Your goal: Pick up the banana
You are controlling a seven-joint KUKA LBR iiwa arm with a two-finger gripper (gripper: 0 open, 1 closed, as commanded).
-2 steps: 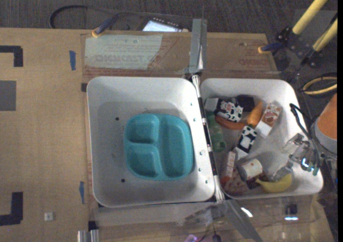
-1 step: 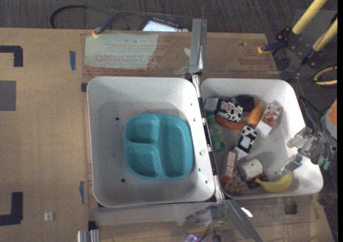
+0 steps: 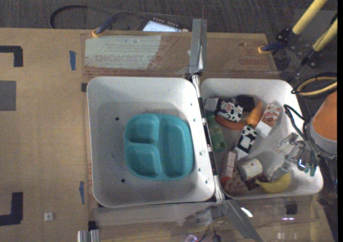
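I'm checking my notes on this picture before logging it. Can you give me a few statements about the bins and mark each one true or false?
1. The teal tray lies in the left bin. True.
2. The banana lies on the teal tray. False: it lies in the right bin, near its front right corner.
3. The hand is over the right bin, close to the banana. True.
4. The banana is the right bin's one item. False: several other small items, among them two black-and-white cartons, lie there too.
5. The teal tray has divided compartments. True.
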